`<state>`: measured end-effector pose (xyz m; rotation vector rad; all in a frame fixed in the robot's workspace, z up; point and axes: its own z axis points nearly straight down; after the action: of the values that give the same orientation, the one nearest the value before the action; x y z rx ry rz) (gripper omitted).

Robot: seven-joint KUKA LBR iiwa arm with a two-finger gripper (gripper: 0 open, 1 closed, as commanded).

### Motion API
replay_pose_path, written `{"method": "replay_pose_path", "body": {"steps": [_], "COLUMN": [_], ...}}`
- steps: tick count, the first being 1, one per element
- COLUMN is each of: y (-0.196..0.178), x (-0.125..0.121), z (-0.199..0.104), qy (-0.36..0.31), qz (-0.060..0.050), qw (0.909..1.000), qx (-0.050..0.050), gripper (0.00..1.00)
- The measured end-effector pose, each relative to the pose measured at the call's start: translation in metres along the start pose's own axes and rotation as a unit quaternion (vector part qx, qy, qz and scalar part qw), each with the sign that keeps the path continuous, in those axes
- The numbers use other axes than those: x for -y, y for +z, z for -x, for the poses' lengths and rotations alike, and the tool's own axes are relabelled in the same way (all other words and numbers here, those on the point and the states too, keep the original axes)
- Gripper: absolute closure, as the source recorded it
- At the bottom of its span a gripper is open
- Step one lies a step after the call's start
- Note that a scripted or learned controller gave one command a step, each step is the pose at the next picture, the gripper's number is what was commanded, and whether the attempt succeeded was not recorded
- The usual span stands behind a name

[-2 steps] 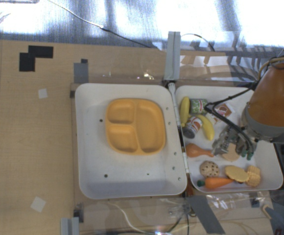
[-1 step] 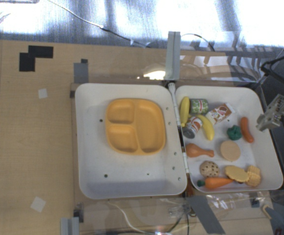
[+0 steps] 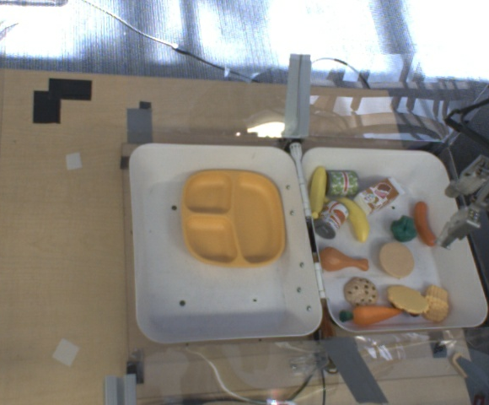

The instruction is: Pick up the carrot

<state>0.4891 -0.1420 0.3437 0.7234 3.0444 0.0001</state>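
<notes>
**Carrot at the near rim of the right bin, arm off to the side**

The end effector [image 3: 479, 199] sits at the far right, over the right rim of the right bin [image 3: 459, 298], and it is hard to read: grey metal parts against a dark background, partly cut off by the frame edge. I cannot tell whether it is open or closed, and nothing shows between its parts.

The carrot [image 3: 374, 315] lies on its side near the front edge of the right bin, orange, its tip pointing right toward a flat tan biscuit [image 3: 407, 299] that it touches or nearly touches (the overlap is too small to judge). A small green bit at its left end is barely visible. Just above it sits a speckled cookie [image 3: 360, 290], and to the right of the biscuit a yellow waffle-like piece [image 3: 436, 303].

Further back in the same bin are a drumstick [image 3: 342, 259], a round pale disc [image 3: 396, 260], a green lump [image 3: 404, 229] I cannot name, a sausage [image 3: 424, 224], two bananas [image 3: 318, 190] [image 3: 357, 219], a green can [image 3: 342, 182], a red-and-white can [image 3: 332, 219] and a small carton [image 3: 378, 196].

The left bin [image 3: 156, 251] holds a yellow divided plate [image 3: 231, 217], well apart from the carrot.

The desk [image 3: 51, 251] is pale wood with black squares [image 3: 61, 97] near its far left corner and small patches of tape. Beyond it, striped light falls across a dark surface, and thin cables trail along the back and front edges.
</notes>
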Motion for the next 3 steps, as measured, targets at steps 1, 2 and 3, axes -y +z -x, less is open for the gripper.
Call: {"method": "replay_pose_path", "body": {"steps": [1,2,3], "y": [0.101,0.087,0.16], "x": [-0.01,-0.052,-0.055], "z": [-0.007,-0.027,-0.032], "qy": [0.175,0.289,0.408], "qz": [-0.002,0.0,-0.003], "qw": [0.9845,0.9575,0.9131], "qx": [-0.004,-0.002,-0.004], "gripper": [0.0,0.0,0.0]}}
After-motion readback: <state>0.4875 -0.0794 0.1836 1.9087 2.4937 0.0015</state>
